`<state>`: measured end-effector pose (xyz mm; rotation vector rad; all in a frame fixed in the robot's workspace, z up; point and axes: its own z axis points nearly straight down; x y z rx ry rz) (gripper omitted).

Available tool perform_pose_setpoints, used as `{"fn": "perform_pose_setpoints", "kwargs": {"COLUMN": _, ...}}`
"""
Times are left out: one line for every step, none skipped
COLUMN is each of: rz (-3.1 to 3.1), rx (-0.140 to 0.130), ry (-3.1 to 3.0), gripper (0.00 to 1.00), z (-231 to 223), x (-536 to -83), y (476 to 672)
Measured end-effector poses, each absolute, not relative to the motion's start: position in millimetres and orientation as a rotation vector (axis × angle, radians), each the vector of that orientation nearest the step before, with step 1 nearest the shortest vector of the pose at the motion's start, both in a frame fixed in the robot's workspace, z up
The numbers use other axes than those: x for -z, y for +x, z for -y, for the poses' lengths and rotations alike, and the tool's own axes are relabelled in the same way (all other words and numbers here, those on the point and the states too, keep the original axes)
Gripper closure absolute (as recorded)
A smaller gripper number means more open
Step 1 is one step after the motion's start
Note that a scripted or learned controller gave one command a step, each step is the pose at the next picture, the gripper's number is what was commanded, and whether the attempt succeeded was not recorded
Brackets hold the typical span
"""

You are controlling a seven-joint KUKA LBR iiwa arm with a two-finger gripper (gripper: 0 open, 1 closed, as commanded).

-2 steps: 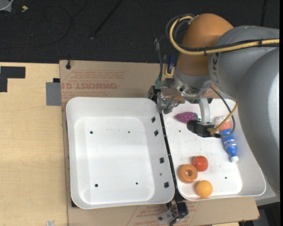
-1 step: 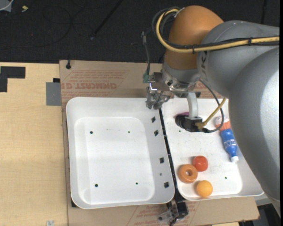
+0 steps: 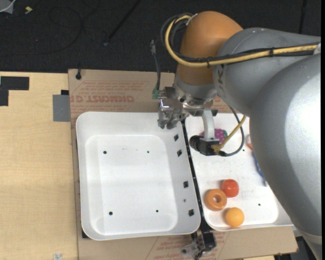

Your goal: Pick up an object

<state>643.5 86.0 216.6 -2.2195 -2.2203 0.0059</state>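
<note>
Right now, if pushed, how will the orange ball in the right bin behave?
The orange ball looks round and smooth, so it likely rolls. The ring beside it and the bin's near rim may stop it. A pinch off centre could squirt it out.

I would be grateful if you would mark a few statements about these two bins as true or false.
1. The end effector hangs near the far end of the divide between the left bin and the right bin. True.
2. The orange ring lies in the left bin. False: it lies in the right bin.
3. A red round object sits beside the ring. True.
4. The end effector is holding the orange ball. False: the ball rests on the bin floor, apart from it.
</note>
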Motion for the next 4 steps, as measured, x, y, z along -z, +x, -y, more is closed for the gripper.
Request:
{"fn": "perform_pose_setpoints", "kwargs": {"rz": 2.222, "rx": -0.001, "ry": -2.219, "gripper": 1.0, "z": -115.7, "x": -245.9, "y": 643.9}}
{"fn": "perform_pose_setpoints", "kwargs": {"rz": 2.225, "rx": -0.002, "ry": -2.215, "gripper": 1.0, "z": -173.7, "x": -235.4, "y": 643.5}}
{"fn": "perform_pose_setpoints", "kwargs": {"rz": 2.225, "rx": -0.008, "ry": -2.215, "gripper": 1.0, "z": -173.7, "x": -210.9, "y": 642.8}}
{"fn": "perform_pose_setpoints", "kwargs": {"rz": 2.222, "rx": -0.003, "ry": -2.219, "gripper": 1.0, "z": -208.5, "x": -213.8, "y": 643.9}}
